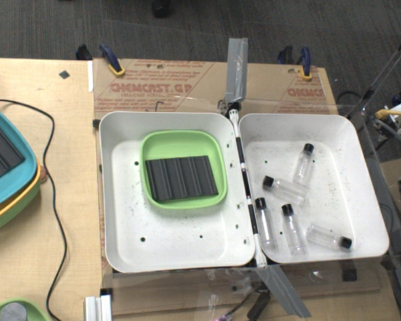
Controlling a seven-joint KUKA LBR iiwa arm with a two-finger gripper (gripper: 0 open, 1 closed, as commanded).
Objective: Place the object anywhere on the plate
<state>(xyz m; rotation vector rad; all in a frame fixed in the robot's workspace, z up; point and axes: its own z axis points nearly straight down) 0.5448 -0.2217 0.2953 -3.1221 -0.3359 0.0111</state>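
Observation:
A green square plate (pixel 217 154) sits in the left white bin (pixel 120 199), toward its back. A dark ribbed rectangular pad (pixel 182 178) lies flat on the plate. The right white bin (pixel 361 179) holds several clear plastic vials with black caps: one (pixel 303 162) near the back, one (pixel 282 188) in the middle, one (pixel 262 223) along the left wall, one (pixel 291 227) beside it, and one (pixel 329 237) at the front right.
Brown cardboard (pixel 187 82) lies under the bins, held by blue clamps (pixel 111 59) at the back. Stacked teal and yellow trays (pixel 7 169) stand at the left on the wooden bench, with a black cable (pixel 52 179) running past them.

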